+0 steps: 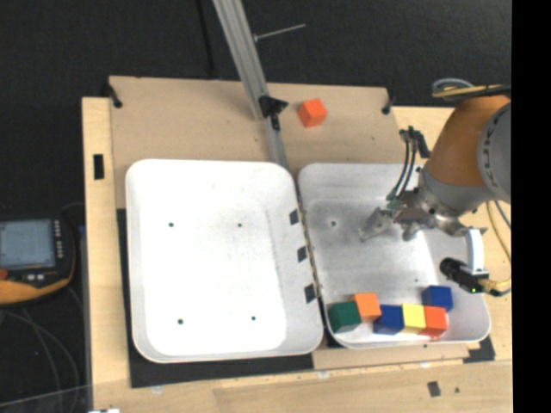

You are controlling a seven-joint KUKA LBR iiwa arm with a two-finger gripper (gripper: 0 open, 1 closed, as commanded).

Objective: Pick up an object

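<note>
- camera view: my gripper (379, 224) hangs over the right bin (344, 196); whether it's open or shut, i cannot tell.
- blocks (392, 315) sit apart from it, along the bin's near wall.
- an orange cube (312, 113) lies on the bench behind the bins.

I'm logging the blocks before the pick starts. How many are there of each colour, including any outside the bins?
Orange blocks: 3
Blue blocks: 2
Green block: 1
Yellow block: 1
Total: 7
</note>
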